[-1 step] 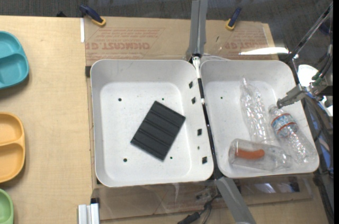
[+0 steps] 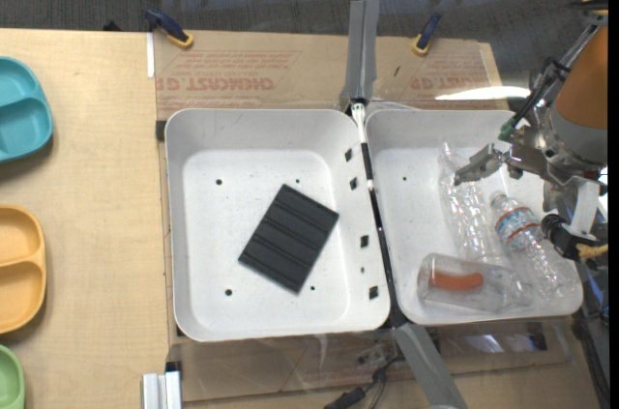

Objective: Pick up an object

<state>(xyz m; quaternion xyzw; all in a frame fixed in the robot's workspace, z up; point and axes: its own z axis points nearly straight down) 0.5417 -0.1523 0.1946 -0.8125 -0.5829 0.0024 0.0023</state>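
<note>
At the bottom of the frame, in the right bin [image 2: 406,301], a clear cup [image 2: 469,281] lies on its side with an orange-red thing inside it. Just above it to the right lies a clear bottle [image 2: 522,238] with a label, beside crumpled clear plastic [image 2: 462,204]. In the left bin [image 2: 184,204], a black ribbed slab [image 2: 289,237] lies tilted near the middle. At the right edge the gripper [image 2: 498,156] hangs over the right bin's upper part, above the plastic; I cannot tell how it is set, and nothing shows clamped in it. At the left edge lie teal [image 2: 21,119] and orange [image 2: 17,267] trays. Farther up, two clamps [image 2: 169,28] pin cardboard [image 2: 251,73].
</note>
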